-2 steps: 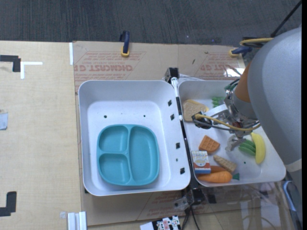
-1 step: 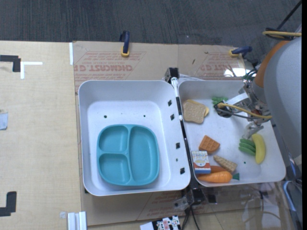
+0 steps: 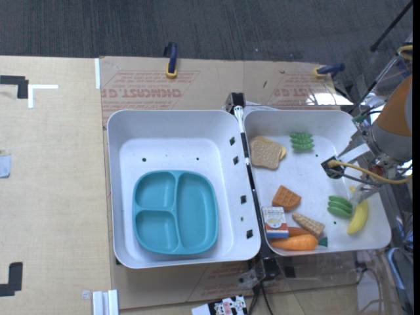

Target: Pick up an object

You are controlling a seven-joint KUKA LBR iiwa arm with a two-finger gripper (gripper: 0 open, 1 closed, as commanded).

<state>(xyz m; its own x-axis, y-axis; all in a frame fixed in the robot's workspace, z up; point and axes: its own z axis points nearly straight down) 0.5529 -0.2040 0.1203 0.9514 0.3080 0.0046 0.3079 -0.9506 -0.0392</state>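
Note:
The right bin (image 3: 315, 120) holds the toy foods. A toast slice (image 3: 266, 153) and a green pea pod (image 3: 302, 141) lie near its far side. An orange waffle piece (image 3: 286, 197) sits in the middle. A small carton (image 3: 274, 220), a tan cracker (image 3: 308, 224) and a carrot (image 3: 294, 242) crowd the near edge. A green vegetable (image 3: 339, 206) and a yellow banana (image 3: 357, 216) lie at the near right. My gripper (image 3: 366, 184) hangs over the bin's right side, just above and beyond the banana. Nothing shows in its grasp.
The left bin (image 3: 125, 143) holds a teal divided plate (image 3: 176, 212). A row of black clips (image 3: 243, 169) joins the two bins. Blue clamps (image 3: 170, 59) pin the cardboard at the back. The arm's grey body with its orange band (image 3: 397, 120) comes in from the right.

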